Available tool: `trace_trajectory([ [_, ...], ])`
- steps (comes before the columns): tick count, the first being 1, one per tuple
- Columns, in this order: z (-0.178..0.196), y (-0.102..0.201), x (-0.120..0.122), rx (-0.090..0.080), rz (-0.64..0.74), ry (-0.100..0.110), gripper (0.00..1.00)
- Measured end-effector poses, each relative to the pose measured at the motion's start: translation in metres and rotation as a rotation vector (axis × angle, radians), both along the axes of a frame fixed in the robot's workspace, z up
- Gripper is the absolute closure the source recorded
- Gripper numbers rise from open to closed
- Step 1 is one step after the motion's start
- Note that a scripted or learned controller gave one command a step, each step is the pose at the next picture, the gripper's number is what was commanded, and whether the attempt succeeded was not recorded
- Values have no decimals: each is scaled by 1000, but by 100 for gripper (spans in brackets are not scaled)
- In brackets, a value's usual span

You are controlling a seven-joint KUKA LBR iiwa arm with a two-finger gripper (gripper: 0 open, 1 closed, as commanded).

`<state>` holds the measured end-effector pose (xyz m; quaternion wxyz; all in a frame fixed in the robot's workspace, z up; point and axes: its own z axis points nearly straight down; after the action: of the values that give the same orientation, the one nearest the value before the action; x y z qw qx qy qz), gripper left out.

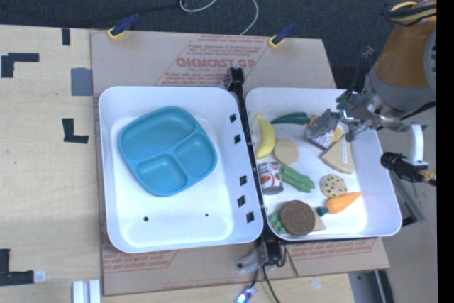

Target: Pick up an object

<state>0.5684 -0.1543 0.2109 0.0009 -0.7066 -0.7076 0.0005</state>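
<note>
Reaching in over the right bin (376,223), the grey arm with its orange band is holding the gripper (328,125) low above the bin's far half. Whether the gripper is apart or together cannot be told: its tip is a dark, blurred cluster of metal and shadow.

Lying just beside and partly under the gripper is a pale cheese wedge (339,155), cream-yellow, triangular, with a lighter streak along one edge; it is not being held between anything that can be made out. Just left of the gripper a dark green pepper (289,118) is stretching toward the divider, and farther left a yellow banana (265,136) is curving along the bin's inner wall. Below the gripper and to its left a round tan biscuit (286,151) is sitting next to the banana, with a small red-and-white can (270,177) and a green pea pod (298,179) nearer the camera.

Nearer still, a speckled cookie (332,185) is resting above an orange carrot (343,202), and a round brown patty (297,217) is lying toward the near wall.

Well apart from the gripper, in the left bin (113,152), a blue divided plate (167,150) is lying flat. Both bins are resting on a cardboard sheet (206,60) on the surface (42,174).
</note>
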Motion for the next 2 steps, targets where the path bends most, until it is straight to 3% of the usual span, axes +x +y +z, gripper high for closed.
trace_trajectory([
  [1, 10, 1, 0, 0, 1, 0, 100],
  [2, 19, 1, 0, 1, 2, 1, 100],
])
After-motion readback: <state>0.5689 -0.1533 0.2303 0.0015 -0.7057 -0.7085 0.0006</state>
